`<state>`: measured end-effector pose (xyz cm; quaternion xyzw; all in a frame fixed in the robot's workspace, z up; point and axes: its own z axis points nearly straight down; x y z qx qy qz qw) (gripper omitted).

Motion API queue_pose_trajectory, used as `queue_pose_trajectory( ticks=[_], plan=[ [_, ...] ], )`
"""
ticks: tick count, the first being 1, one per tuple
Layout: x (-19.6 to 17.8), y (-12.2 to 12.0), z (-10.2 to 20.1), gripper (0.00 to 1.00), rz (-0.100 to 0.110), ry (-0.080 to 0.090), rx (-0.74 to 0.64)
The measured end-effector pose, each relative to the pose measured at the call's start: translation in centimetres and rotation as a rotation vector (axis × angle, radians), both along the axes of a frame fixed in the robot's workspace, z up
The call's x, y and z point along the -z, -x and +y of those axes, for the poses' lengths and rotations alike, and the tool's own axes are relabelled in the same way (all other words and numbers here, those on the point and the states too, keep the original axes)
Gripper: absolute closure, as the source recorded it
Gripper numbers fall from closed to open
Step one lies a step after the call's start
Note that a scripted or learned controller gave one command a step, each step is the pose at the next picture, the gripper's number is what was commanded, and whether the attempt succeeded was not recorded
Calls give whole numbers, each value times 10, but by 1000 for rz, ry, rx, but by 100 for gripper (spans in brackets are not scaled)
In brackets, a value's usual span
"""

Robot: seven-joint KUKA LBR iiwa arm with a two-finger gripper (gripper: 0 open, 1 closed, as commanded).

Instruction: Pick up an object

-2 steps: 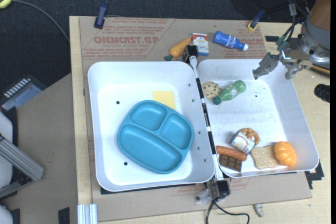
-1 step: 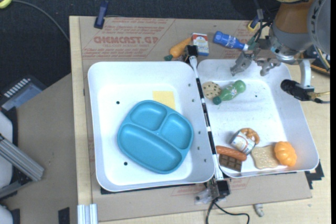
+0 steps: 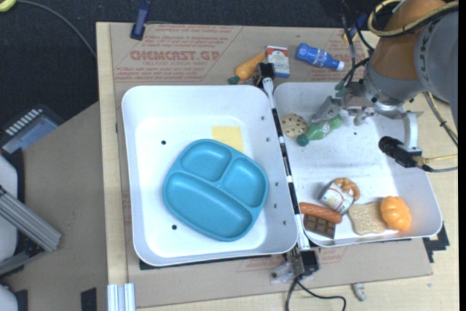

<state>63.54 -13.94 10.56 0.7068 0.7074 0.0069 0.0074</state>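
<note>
Because the gripper (image 3: 329, 111) hangs low in the right bin (image 3: 422, 178), right at the green bottle (image 3: 318, 131) by the cookie (image 3: 293, 125), you can judge that bottle its target; whether it is clenched, you cannot tell.

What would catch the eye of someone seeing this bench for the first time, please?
The big blue divided plate in the left bin stands out first, with a yellow square lying just behind it. In the right bin, the gripper reaches down beside a green bottle at the far end, while toy foods, among them an orange piece, cluster along the near edge.
</note>
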Motion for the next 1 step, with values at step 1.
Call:
queue_pose_trajectory(
  ticks=[1],
  plan=[
    [-80, 82, 51, 0, 20, -2, 0]
  ],
)
